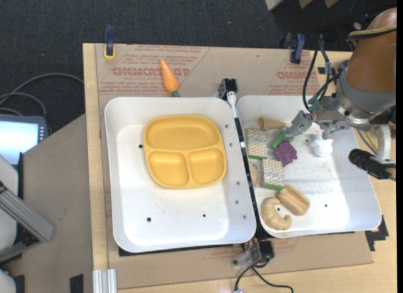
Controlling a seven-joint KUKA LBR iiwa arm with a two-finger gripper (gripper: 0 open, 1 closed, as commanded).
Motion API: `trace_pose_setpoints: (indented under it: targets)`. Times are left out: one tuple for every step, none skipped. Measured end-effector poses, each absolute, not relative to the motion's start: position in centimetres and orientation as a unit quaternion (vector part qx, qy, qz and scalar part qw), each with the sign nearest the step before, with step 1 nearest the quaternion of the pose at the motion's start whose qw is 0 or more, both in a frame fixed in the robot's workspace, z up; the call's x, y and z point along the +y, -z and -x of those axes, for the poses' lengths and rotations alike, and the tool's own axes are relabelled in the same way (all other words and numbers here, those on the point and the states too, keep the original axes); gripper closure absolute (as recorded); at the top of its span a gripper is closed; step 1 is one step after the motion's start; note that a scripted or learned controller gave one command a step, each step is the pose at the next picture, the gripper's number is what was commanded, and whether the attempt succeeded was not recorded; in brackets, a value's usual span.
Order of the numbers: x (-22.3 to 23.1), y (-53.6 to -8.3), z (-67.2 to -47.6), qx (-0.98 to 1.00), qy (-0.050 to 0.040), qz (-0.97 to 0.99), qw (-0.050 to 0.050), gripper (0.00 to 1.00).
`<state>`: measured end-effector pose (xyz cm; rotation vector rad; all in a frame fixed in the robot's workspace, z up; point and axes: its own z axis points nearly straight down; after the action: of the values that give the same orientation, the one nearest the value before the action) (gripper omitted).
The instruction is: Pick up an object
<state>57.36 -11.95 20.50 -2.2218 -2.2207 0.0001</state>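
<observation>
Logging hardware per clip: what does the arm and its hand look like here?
The arm enters from the right, a rounded orange-brown band above a grey metallic wrist section. Black cables loop down alongside it. The hand is small, grey and metallic, too blurred to make out finger detail. A black part juts out below the wrist.
</observation>
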Motion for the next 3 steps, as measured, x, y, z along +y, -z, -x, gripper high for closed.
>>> trace_pose_setpoints:
  targets:
    - [-12.6,-7.8,-58.6,-0.707,-0.0014,0.707,0.002,0.00]
    - [-12.7,-9.6,-58.8,-0.706,0.0011,0.708,-0.002,1.00]
    - [-10.4,-11.5,-53.2,-0.706,-0.0012,0.708,0.003,1.00]
